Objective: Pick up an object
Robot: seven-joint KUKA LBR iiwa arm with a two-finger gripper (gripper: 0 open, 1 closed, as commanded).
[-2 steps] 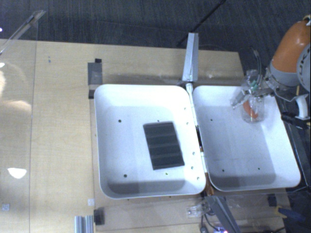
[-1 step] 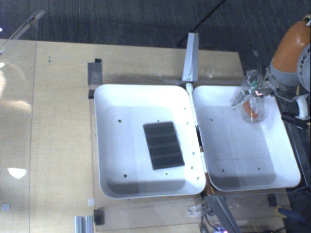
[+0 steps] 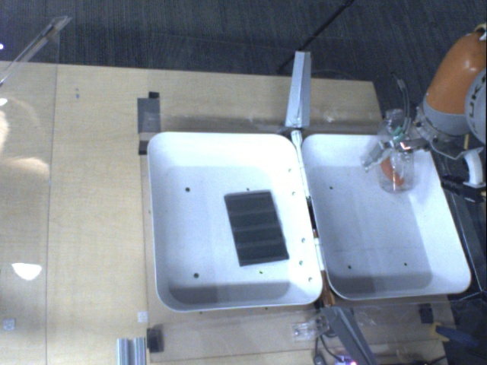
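One pincer (image 3: 388, 152) hangs over the far right corner of the right bin (image 3: 426, 272), at the end of the grey arm (image 3: 456, 82) with its orange band. Whether it is apart or together cannot be told. Just under it sits a small orange object (image 3: 393, 171), blurred behind clear plastic. Across the divider, a dark ribbed rectangular pad (image 3: 256, 227) lies flat mid-floor in the left bin (image 3: 175, 204), both bins resting on the wooden table (image 3: 84, 204).
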